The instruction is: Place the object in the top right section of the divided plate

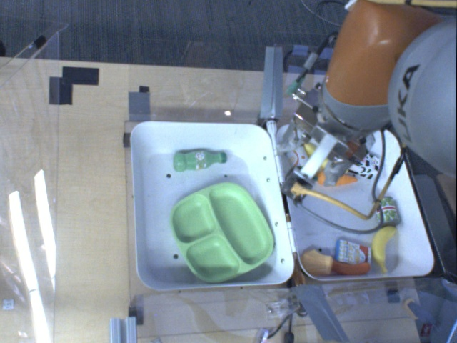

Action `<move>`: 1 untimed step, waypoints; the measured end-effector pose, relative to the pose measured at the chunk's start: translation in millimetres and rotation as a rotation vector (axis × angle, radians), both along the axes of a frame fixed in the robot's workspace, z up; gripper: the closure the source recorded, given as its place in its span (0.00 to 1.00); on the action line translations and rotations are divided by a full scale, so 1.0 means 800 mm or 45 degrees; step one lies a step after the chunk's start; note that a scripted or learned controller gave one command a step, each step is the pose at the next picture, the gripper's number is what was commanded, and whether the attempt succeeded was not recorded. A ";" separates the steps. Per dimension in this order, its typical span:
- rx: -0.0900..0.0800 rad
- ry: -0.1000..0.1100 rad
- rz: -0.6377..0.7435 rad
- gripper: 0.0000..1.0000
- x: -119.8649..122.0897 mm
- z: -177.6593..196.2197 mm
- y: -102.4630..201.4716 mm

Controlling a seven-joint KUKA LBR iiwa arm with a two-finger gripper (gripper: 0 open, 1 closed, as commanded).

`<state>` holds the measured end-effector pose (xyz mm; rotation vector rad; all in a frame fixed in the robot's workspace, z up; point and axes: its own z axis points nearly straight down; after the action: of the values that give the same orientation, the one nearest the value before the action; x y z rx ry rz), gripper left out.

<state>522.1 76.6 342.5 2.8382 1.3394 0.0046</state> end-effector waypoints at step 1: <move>0.001 0.004 -0.364 0.00 -0.043 -0.028 0.058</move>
<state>488.0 123.0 319.8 3.0014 0.9218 0.0000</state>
